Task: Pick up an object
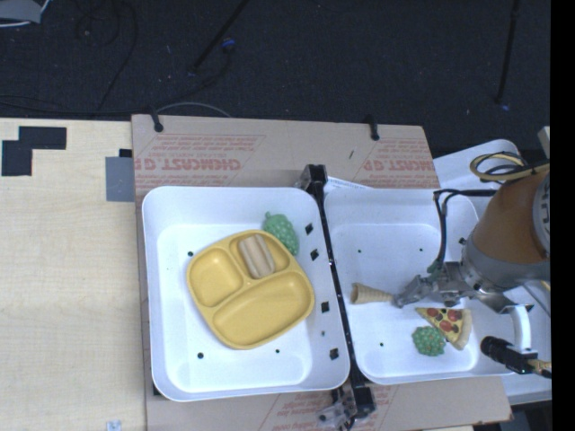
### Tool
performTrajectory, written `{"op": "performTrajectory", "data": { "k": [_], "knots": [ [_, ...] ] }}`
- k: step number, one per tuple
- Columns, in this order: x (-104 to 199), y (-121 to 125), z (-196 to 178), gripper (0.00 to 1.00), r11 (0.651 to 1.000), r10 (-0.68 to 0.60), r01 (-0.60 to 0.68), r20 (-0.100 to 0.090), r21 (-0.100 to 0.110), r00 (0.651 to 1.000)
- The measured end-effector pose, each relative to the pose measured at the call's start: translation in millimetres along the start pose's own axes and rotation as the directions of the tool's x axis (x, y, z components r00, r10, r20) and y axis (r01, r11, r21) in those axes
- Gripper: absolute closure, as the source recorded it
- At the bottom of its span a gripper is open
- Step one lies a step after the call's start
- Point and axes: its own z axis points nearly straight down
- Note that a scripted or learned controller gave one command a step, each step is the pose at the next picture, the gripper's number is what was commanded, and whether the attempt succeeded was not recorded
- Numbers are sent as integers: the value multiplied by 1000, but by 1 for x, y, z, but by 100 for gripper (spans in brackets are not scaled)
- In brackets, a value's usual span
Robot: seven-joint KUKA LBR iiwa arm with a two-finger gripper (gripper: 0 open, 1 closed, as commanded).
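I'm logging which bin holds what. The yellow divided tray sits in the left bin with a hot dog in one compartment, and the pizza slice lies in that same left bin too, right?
Not quite. The yellow divided tray does sit in the left bin with the hot dog in one compartment, but the pizza slice lies in the right bin, as the camera view shows.

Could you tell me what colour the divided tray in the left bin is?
Yellow tray, seen in the camera view.

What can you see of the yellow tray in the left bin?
The yellow tray looks like smooth plastic, rounded, with three compartments: one large, two smaller. It lies flat in the left bin, turned at an angle to the walls. A tan hot dog sits in one small compartment. A green leafy piece lies against its upper right rim.
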Motion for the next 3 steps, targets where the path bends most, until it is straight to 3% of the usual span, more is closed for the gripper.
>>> {"op": "performTrajectory", "data": {
  "k": [1,3],
  "knots": [
    [-1,1,-13,100,1000,3,-3,0,-2,1000],
    [-11,4,-130,100,1000,-2,2,3,-6,1000]
  ]
}}
